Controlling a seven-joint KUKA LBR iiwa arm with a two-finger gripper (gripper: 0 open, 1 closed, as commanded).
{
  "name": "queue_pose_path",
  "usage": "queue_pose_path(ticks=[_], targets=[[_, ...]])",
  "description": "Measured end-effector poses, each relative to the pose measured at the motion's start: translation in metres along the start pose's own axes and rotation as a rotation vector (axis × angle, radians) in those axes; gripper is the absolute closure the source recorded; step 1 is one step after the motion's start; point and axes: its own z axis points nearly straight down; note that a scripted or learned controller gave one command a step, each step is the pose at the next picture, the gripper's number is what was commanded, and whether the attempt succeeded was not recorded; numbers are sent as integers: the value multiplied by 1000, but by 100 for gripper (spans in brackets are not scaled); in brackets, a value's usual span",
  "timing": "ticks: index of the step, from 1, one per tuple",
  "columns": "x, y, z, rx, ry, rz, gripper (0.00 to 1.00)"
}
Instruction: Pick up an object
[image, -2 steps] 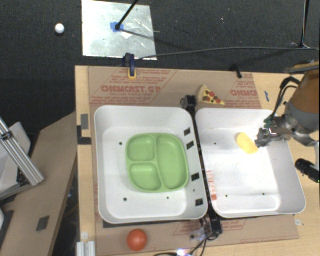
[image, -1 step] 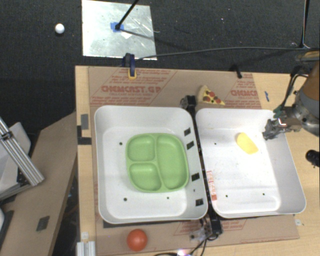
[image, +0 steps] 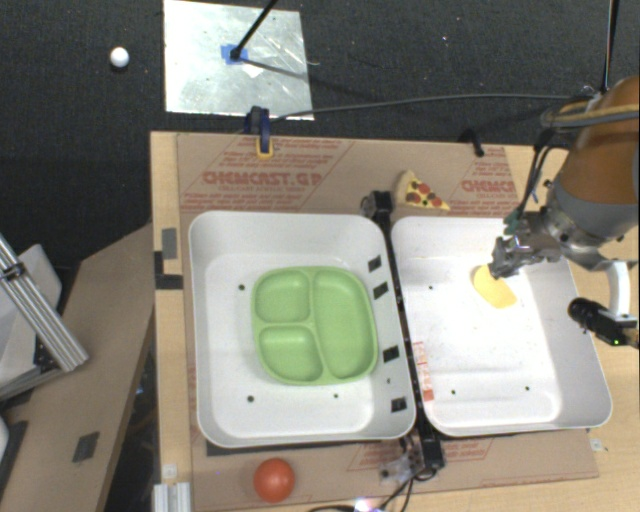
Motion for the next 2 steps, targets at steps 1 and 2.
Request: queue_pose_path(ticks=[1, 2], targets=[[58, 13, 10, 0, 1, -1, 100], [117, 36, 7, -2, 2, -2, 100]])
